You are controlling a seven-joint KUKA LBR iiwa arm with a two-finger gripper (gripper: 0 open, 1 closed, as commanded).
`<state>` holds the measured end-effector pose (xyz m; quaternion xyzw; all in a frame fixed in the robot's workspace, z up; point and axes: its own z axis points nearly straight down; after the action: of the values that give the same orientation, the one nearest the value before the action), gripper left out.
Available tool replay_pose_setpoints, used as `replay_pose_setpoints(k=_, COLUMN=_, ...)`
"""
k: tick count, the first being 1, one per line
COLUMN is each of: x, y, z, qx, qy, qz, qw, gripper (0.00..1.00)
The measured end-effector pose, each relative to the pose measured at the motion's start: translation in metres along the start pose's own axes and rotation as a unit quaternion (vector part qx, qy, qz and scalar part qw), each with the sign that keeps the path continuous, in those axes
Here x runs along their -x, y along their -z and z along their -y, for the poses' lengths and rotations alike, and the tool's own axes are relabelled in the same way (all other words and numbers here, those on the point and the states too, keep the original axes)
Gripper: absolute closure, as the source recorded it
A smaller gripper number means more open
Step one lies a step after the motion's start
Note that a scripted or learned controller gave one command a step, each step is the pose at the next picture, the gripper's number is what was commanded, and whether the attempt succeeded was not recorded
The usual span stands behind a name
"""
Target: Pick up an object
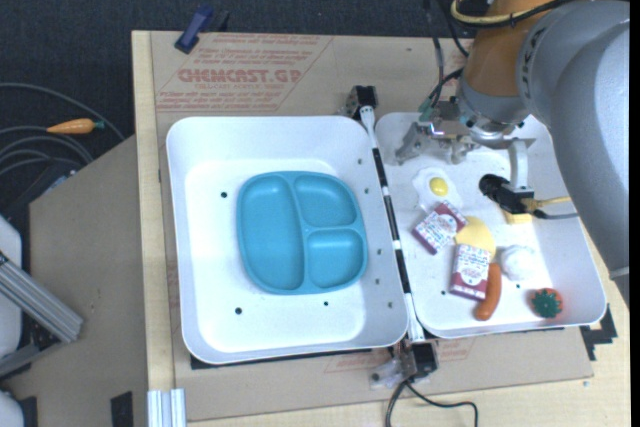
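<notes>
My gripper [432, 151] hangs over the far end of the right bin [580, 260], fingers spread open with nothing between them. Just in front of it lies a toy fried egg [437, 184]. Nearer the camera are a small red packet [436, 229], a yellow piece [477, 235], a red-and-white packet [469, 272], an orange sausage-like piece [489, 296], a white lump [517, 261] and a red fruit with a green top [546, 303]. The arm hides the bin's far right corner.
The left bin [200, 155] holds a blue divided plate [300, 230]. A black clamp [362, 99] sits at the far end of the ridge between the bins. A blue object [194, 30] lies at the bench's far edge, and a small orange item [70, 126] is on the floor to the left.
</notes>
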<state>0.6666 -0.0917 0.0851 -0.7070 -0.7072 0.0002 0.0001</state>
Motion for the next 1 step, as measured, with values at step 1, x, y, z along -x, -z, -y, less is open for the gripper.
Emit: replay_pose_setpoints(k=1, x=0.0012, y=0.0, z=0.0001, qx=0.0, qy=0.0, qz=0.0, qw=1.0, gripper=0.0)
